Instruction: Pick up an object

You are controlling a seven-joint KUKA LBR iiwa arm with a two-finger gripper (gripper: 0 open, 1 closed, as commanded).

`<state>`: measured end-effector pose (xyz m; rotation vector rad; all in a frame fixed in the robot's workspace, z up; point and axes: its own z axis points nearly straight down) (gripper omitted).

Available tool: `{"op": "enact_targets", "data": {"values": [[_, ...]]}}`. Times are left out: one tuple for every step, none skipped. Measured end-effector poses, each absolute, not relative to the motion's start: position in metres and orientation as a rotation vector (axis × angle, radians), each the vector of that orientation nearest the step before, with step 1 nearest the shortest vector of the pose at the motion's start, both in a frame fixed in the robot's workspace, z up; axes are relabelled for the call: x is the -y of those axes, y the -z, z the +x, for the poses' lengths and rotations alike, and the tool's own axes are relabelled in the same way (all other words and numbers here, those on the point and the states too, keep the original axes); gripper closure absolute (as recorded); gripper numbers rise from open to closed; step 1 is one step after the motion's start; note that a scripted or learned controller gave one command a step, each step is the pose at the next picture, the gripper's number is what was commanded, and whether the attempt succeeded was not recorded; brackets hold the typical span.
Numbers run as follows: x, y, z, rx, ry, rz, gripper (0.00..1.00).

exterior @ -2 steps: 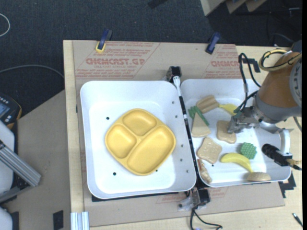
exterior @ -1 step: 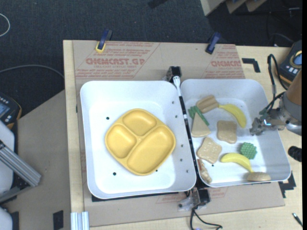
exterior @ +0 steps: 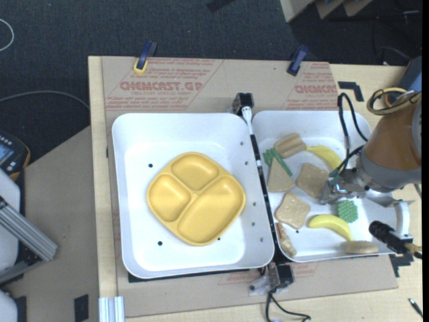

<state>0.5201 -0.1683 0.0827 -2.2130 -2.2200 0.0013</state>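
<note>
End effector low in the right bin, among toy food.

Hovering at the right edge of a tan bread slice, green studded piece just beside to the lower right, yellow banana just below with long axis running left to right. Finger state impossible to tell. Nothing visibly gripped. Yellow divided plate well apart in the left bin.

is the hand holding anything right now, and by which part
Cannot be told: the hand is down in the right bin beside a tan bread piece, with nothing visibly between its tips.
</note>
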Motion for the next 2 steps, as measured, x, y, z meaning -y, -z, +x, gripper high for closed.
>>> {"op": "enact_targets", "data": {"values": [[0.081, -0.191, 0.556, 2.239, 0.015, -2.214, 1.0], [-0.032, -0.185, 0.556, 2.233, 0.006, -2.205, 1.0]]}}
